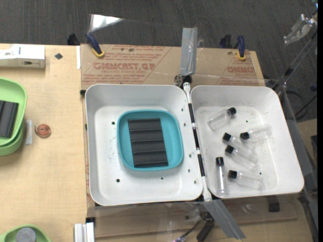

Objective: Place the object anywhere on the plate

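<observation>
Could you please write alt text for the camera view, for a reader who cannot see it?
Two shallow white bins sit side by side on a bench: the left bin holds a teal plate bearing a dark ridged insert, and the right bin holds six clear vials with black caps, scattered and lying flat.

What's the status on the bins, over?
Five capped vials loose in right bin. Teal plate in left bin, dark ribbed insert on it. Path clear.

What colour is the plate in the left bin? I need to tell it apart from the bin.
Teal, carrying a dark ridged insert; the plate shows clearly in the camera view.
</observation>
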You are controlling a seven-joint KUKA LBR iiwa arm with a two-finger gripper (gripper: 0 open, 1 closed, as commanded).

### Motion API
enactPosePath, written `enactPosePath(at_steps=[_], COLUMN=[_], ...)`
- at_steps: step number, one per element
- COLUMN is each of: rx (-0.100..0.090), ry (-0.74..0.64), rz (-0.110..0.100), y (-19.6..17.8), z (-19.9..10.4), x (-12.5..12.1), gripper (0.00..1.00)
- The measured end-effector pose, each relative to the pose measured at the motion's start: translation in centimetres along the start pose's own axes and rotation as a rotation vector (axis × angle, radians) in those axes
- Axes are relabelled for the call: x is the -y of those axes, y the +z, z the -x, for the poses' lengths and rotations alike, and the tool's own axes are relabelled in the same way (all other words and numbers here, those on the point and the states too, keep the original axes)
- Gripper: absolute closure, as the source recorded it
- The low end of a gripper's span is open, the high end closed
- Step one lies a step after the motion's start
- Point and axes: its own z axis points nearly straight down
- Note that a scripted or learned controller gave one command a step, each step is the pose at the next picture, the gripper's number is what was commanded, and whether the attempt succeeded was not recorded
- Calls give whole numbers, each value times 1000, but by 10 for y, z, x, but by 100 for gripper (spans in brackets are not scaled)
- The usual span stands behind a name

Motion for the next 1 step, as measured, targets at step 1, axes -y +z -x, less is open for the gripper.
enactPosePath(at_steps=[1], rx=[0], ry=[-1], rz=[0], y=[0], z=[-1], x=[0], gripper=[0])
